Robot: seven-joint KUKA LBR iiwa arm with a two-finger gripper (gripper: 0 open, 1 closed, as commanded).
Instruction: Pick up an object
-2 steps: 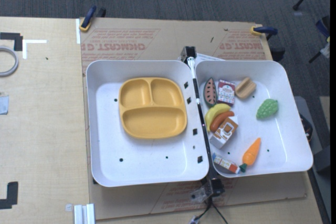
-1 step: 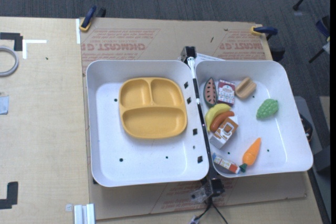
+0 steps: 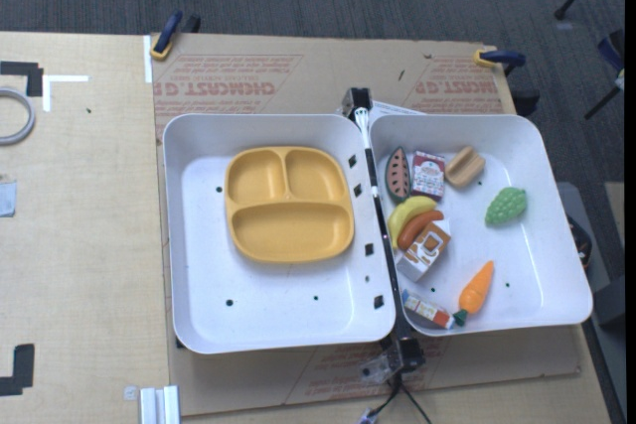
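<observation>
We look down from 1 fixed camera above the bench [image 3: 79, 243], at a slant, on 2 white bins [image 3: 189, 313] side by side.

Robotics lab bench: two white bins [image 3: 199, 313] clamped onto cardboard sheeting [image 3: 258, 79], tape markers at left, grey carpet at far side.

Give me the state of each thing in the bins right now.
Yellow divided plate: upright, in left bin.
Watermelon slice: against right bin's left wall.
Banana: lying partly under a small carton.
Carrot: lying flat.
Green fruit: lying apart from the rest.
</observation>
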